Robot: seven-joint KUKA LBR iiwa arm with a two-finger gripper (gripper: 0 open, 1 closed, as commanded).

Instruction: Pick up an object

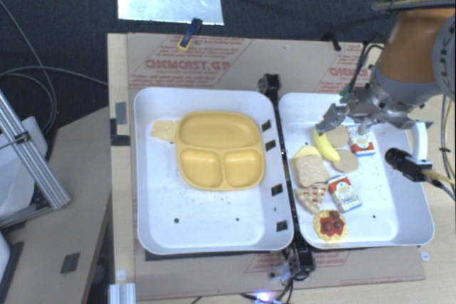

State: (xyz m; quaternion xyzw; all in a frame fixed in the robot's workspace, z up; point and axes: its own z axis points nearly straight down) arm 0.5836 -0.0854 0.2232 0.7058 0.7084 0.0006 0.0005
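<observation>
The gripper (pixel 348 121) hangs spread open, nothing between its fingers, in the right bin (pixel 406 213) — just above the banana (pixel 325 144) and a tan cookie (pixel 337 137). Best to pick one, centre over it, then descend straight and close — neighbours crowd close. The arm (pixel 417 46) reaches in from the right, wrist tilted down.

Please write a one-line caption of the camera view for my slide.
KUKA arm's gripper hovers over toy food in the right bin, beside a banana; the yellow tray sits left.

Overhead, slanted — both bins (pixel 285 174)
</observation>
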